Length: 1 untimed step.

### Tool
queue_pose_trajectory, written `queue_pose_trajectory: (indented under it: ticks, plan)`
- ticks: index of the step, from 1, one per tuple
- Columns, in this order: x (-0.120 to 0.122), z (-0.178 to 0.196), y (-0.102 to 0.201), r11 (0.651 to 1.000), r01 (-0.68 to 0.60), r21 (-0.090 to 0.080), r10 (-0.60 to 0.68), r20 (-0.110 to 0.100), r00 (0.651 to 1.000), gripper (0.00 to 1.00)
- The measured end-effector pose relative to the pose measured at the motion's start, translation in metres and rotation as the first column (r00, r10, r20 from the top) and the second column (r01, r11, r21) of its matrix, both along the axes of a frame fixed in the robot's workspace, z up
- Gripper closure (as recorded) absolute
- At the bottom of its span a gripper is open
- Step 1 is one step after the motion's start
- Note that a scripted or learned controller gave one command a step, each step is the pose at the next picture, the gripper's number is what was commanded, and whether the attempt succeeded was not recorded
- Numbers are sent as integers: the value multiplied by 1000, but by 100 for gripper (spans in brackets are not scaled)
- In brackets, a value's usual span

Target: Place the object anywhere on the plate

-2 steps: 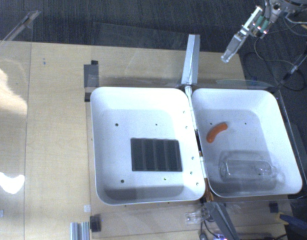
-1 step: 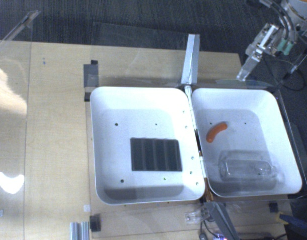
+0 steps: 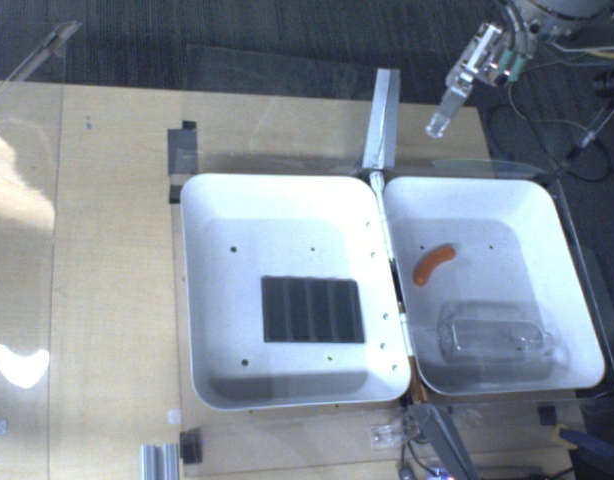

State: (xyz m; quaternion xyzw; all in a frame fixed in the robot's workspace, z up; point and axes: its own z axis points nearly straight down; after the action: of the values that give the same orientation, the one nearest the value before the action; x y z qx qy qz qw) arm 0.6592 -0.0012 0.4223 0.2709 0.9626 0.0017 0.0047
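Note:
A small orange sausage-shaped object (image 3: 434, 264) lies in the right bin (image 3: 547, 218), toward its left middle. A dark ridged square plate (image 3: 312, 309) lies flat in the middle of the left bin (image 3: 212, 228). My gripper (image 3: 440, 122) hangs well above the bench behind the right bin's back left corner, tilted down to the left. It is far from both the orange object and the plate, and nothing shows in it.
A clear plastic container (image 3: 492, 336) lies on its side near the right bin's front wall, just below the orange object. A metal divider post (image 3: 382, 118) rises behind the seam between the bins. Cables run at the right edge.

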Motion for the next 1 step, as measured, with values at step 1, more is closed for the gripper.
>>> queue_pose_trajectory:
  ticks: [1]
  plan:
    - [1,15,18,999,-36,0,36,2,999,0]
